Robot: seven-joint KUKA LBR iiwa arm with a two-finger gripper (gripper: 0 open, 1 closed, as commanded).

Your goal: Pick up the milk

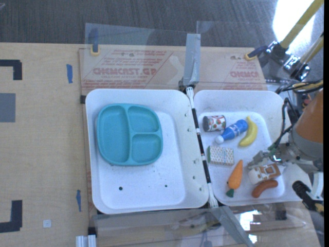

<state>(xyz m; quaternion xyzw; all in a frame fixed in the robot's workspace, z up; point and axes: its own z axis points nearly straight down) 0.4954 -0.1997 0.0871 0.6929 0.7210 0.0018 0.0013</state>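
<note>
Gripper (263,161) poised just above the small white milk carton (263,173) for a grab; finger state: cannot tell

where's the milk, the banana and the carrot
milk carton (265,172), camera view, on its front face
banana (250,132), camera view, mid-curve
carrot (235,176), camera view, orange body

Bright, even light; blown-out glare top right; perhaps slightly soft.

Small white milk carton (263,173) with orange-brown markings, tilted, lying in the right bin's near right part
</note>
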